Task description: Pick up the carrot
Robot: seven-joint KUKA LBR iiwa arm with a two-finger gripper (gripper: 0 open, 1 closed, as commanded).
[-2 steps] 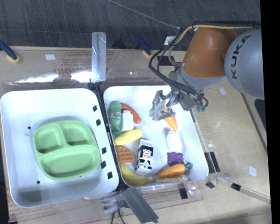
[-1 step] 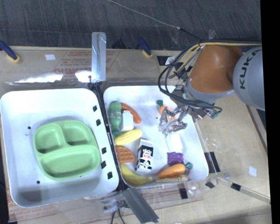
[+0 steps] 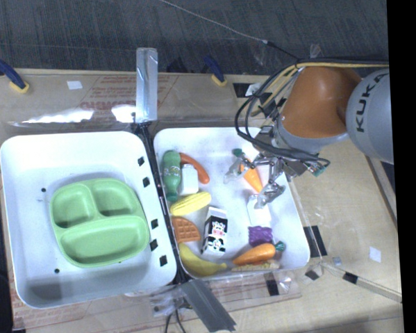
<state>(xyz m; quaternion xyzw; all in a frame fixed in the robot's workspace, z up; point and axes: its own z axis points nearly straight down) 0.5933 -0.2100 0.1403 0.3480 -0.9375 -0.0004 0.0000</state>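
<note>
Two white bins sit side by side on your tabletop (image 3: 350, 224). Your end effector (image 3: 256, 178) is over the right bin (image 3: 294, 224), fingers closed around a small carrot (image 3: 253, 179). A second carrot (image 3: 255, 254) lies near the front wall, likely spare. "KUKA" is legible on the arm (image 3: 372, 112).

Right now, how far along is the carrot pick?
Done: the gripper is down in the right bin, with a small carrot between its fingers. In hand: the grasp itself; whether the carrot has left the bin floor I cannot tell. Left: raise it clear above the bin. A second carrot lies untouched near the front wall, beside a purple piece.
</note>
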